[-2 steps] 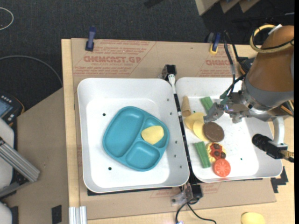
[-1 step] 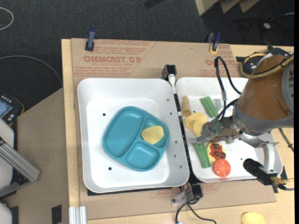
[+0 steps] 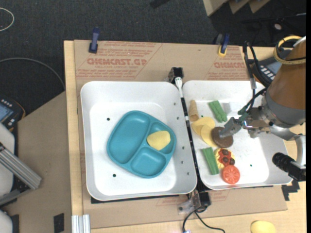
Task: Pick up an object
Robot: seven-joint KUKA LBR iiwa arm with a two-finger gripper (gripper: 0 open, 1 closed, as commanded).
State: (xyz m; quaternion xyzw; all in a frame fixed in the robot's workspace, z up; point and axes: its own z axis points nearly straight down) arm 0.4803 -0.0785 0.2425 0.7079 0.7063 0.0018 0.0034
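Note:
The right bin (image 3: 257, 166) holds several toy foods: a tan cylinder (image 3: 193, 110), a green piece (image 3: 217, 110), yellow pieces (image 3: 203, 126), a second green strip (image 3: 210, 160), a small red-and-dark cluster (image 3: 225, 156) and a red tomato slice (image 3: 231, 174). My gripper (image 3: 227, 132) reaches in from the right and is low over the middle of this bin. Its tip is at a brown round piece (image 3: 222, 141) that lies against the yellow pieces. Whether it touches that piece is unclear.
The left bin (image 3: 97, 144) carries a blue divided plate (image 3: 131, 144) with a pale yellow item (image 3: 159, 139) in its right compartment. A black clip (image 3: 176, 74) sits at the top of the seam between the bins. A yellow object (image 3: 261, 226) lies off the bench at bottom right.

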